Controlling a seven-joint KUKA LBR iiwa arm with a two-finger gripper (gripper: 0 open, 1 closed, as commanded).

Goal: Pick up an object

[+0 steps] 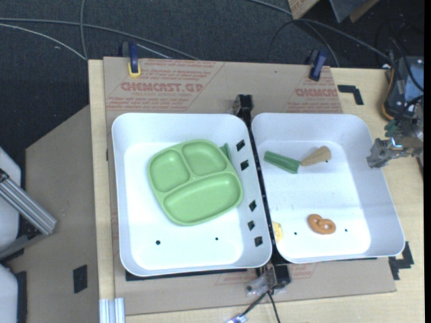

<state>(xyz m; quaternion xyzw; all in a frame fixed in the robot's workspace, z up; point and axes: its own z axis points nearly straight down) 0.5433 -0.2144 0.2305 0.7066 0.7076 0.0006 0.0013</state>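
In the right bin (350, 123) a green stick-shaped object (281, 161) lies at the back, its end touching a tan piece (316, 156). An orange pretzel-shaped object (322, 225) sits near the bin's front. A small yellow bit (277, 232) rests by the front left wall. The left bin (128, 180) holds a green divided plate (195, 182). My gripper (380, 153) hangs at the right bin's far right rim, outside the bin floor and well away from every object. Nothing shows in it.
A black divider with clips (250, 173) runs between the two bins. Blue clamps (134, 56) (316, 64) hold the cardboard sheet at the back. Cables cross the dark floor behind the bench. A metal rail (23, 200) juts in at the left.
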